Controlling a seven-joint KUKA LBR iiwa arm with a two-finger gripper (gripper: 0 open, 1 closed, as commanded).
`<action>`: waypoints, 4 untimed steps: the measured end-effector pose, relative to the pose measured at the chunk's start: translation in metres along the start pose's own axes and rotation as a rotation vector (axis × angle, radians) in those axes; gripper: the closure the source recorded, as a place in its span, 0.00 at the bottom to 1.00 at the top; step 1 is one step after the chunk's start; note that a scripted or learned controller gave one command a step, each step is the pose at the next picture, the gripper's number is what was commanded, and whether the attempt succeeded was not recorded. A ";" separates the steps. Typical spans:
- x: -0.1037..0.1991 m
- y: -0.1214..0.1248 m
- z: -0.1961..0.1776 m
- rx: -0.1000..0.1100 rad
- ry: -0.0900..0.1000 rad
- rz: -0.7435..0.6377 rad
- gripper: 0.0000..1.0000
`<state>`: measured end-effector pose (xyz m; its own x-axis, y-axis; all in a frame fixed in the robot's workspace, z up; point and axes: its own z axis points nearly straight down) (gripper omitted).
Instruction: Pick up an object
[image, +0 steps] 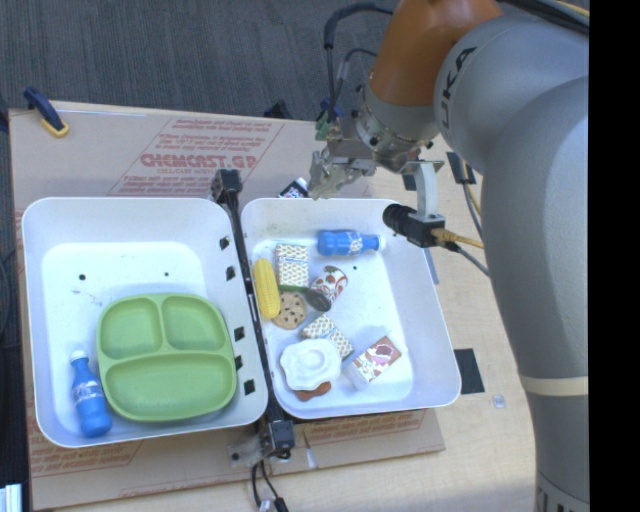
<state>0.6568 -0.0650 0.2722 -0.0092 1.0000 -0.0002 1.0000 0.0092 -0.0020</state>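
Claw (330, 180) above far rim of right bin (425, 300), finger state unclear, carrying nothing visible; blue bottle (347, 242) just below, untouched; pick not yet done

Place: a robotics lab or test cell, not a home or kitchen.
Arm: a large grey industrial arm (530, 200) with an orange band reached in over the bench, cables running along its wrist.
Bins: two shallow white bins, left bin (50, 240) and right bin (425, 320), sat side by side, joined by black clips (228, 185) and fixed in place.
Base: a flat cardboard sheet (190, 150) printed with red trade lettering lay under the bins.
Contents: toy food and small packets were scattered in the right bin; a green divided plate (165, 355) and a blue bottle (88, 395) lay in the left, like test props.
Floor: dark grey carpet (150, 50) showed beyond the bench.
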 end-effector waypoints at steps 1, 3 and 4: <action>-0.058 -0.001 0.056 0.003 -0.001 0.004 1.00; 0.020 -0.073 0.081 0.002 -0.001 0.001 1.00; 0.047 -0.131 0.055 0.002 0.000 0.001 1.00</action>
<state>0.5252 -0.0192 0.2174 -0.0079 1.0000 -0.0005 1.0000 0.0079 -0.0044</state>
